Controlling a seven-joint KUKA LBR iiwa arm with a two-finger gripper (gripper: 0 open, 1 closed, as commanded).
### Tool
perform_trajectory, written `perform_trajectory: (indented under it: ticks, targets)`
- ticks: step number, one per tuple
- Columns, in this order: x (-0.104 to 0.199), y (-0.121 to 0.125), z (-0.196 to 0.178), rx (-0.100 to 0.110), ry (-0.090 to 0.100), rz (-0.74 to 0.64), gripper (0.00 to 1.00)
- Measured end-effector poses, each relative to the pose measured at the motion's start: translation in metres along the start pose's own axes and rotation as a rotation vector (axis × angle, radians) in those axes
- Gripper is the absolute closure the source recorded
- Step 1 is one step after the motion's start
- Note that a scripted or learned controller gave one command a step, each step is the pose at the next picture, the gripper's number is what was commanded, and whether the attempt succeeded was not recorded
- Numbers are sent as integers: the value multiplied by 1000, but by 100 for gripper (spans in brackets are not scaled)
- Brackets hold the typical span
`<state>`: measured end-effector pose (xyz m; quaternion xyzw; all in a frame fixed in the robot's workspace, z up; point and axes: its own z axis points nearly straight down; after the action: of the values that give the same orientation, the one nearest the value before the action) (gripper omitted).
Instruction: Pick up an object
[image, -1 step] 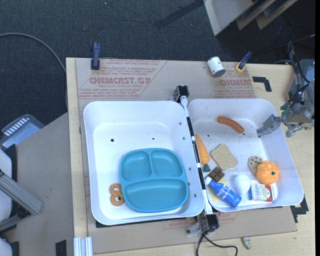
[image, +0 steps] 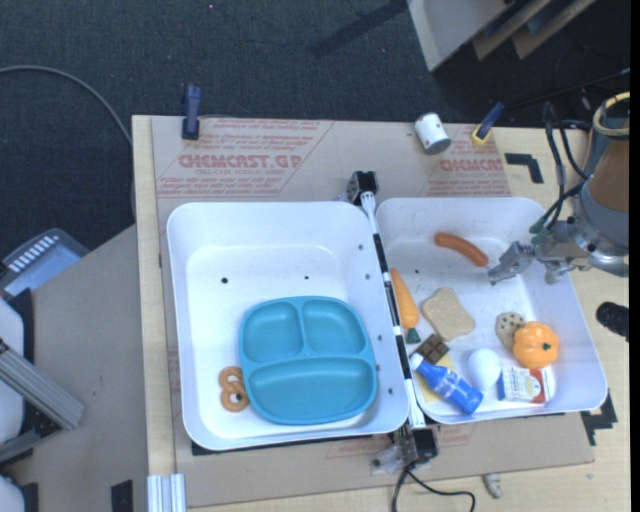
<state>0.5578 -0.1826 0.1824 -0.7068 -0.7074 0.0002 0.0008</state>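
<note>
**Camera view: gripper sitting over the right bin, holding nothing**

Camera view is showing the grey arm reaching in from the right, with its two-finger gripper (image: 507, 264) hanging over the upper part of the right shallow white bin (image: 400, 222). Fingers are looking spread apart, nothing between them.

Candidates lying in the right bin:
- orange-red toy sausage (image: 461, 248), just left of the fingertips, not touching
- tan toy bread slice (image: 447, 313), mid-bin
- orange toy carrot (image: 404, 300), lying along the left wall
- small round chocolate-chip cookie (image: 509, 324), beside the orange toy pumpkin (image: 535, 344)
- white toy egg (image: 484, 366)
- blue plastic bottle (image: 449, 388), lying flat near the front edge
- small brown block (image: 433, 349)
- white carton with red print (image: 522, 383)

Left shallow white bin (image: 190, 240) is carrying a blue three-compartment plastic plate (image: 308, 358), with a small brown pretzel (image: 234, 388) touching its left edge.
</note>
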Motion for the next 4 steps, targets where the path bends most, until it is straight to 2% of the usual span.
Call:
perform_trajectory:
  ticks: [1,2,3,4]
  targets:
    - [-42,-41,47,1,-1,2,0]
    - [-7,-63,96,0,0,1,0]
    - [19,17,57,-4,-1,-1,0]
    - [-23,-50,98,0,-1,3,0]
